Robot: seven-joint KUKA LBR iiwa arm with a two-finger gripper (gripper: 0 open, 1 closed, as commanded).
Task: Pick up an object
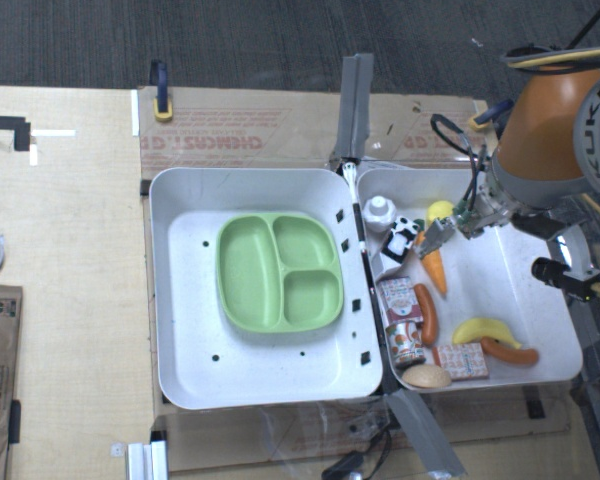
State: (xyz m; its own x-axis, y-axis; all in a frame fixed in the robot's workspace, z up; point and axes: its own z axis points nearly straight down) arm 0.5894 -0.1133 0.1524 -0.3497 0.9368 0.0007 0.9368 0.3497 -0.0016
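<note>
Where the table (70, 268) carries the left bin (180, 368): green three-compartment plate (280, 271) inside, near centre. Right bin (550, 298): white bottle (379, 209) and black-and-white toy (404, 236) at upper left; carrot (435, 269) just below the claw (442, 231); sausage (426, 316), printed packets (403, 320), banana (483, 330), second sausage (510, 352) toward the front. Claw low over the carrot's top, beside a yellow item (439, 211). Opening and any hold: cannot tell.
</note>
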